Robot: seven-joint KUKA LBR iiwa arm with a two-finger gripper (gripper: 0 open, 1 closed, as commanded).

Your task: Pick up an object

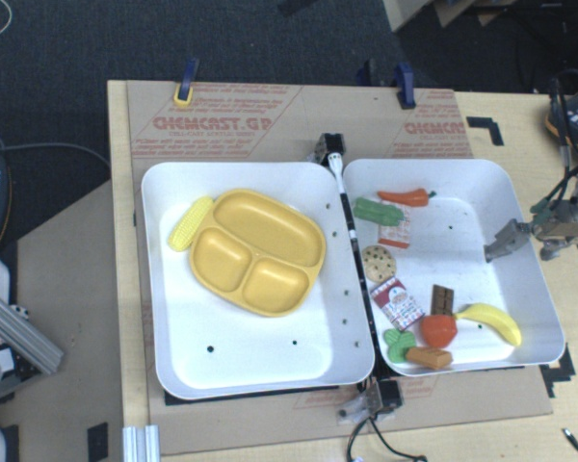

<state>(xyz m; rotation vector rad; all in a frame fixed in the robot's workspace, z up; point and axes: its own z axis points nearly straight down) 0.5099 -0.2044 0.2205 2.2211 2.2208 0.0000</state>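
The right bin holds several toy foods. A red chili pepper and a green packet lie at its far left. A cookie and a red-and-white packet lie along the left wall. At the near edge are a brown chocolate bar, a red tomato, a yellow banana, a green piece and an orange sausage. My gripper hangs over the right bin's right side, above bare floor, apart from all the objects, with nothing seen in it.
The left bin carries a yellow divided plate with a yellow corn cob at its left rim. A black divider runs between the bins. Cables and clamps lie around the cardboard base.
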